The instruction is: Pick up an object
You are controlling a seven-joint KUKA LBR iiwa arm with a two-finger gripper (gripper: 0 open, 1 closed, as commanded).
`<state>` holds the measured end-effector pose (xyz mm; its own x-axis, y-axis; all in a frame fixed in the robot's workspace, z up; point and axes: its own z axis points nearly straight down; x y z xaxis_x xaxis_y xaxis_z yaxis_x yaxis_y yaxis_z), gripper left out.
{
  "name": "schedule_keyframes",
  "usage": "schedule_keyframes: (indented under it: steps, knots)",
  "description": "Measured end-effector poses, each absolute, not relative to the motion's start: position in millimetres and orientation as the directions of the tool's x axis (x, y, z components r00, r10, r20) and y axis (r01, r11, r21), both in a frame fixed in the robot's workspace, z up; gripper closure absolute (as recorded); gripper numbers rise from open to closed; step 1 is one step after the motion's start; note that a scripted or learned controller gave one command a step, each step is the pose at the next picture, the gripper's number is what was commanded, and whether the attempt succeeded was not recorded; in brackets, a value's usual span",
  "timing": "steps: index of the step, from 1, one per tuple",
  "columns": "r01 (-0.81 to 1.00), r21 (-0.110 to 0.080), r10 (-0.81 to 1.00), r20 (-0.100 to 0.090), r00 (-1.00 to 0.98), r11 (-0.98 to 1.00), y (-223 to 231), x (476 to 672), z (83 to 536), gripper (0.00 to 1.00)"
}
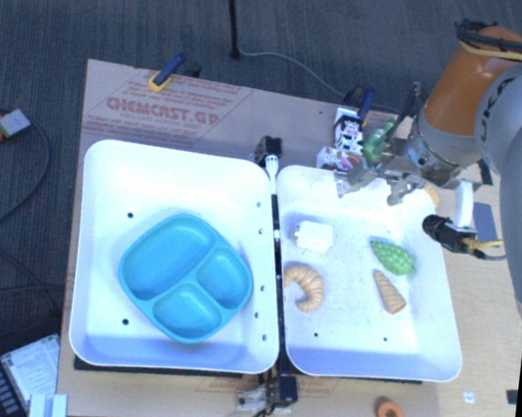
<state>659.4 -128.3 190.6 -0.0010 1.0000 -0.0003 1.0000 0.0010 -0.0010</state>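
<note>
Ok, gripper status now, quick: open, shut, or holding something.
Gripper: open, holding nothing, fingers spread above the far edge of the right bin.

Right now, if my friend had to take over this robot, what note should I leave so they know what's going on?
Tool: fingers apart, holding nothing, poised over the back edge of the right bin.
Right bin holds: white block, curled shrimp toy, green bumpy toy, tan cone-shaped toy.
Left bin holds a blue divided plate.
Done: nothing picked up yet.
Left: lower onto one toy, close on it and lift. The white block looks nearest the tool.
</note>
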Motion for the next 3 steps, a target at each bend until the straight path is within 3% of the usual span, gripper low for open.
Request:
schedule_keyframes:
  steps: [1,2,3]
  knots:
    - [1.0,0.005,1.0,-0.002,-0.001,0.001,-107,662.1,88,0.0]
    - [1.0,0.001,1.0,-0.002,0.0,0.0,-101,613.6,123,0.0]
    - [1.0,0.011,1.0,-0.001,0.0,0.0,-111,571.4,90,0.0]
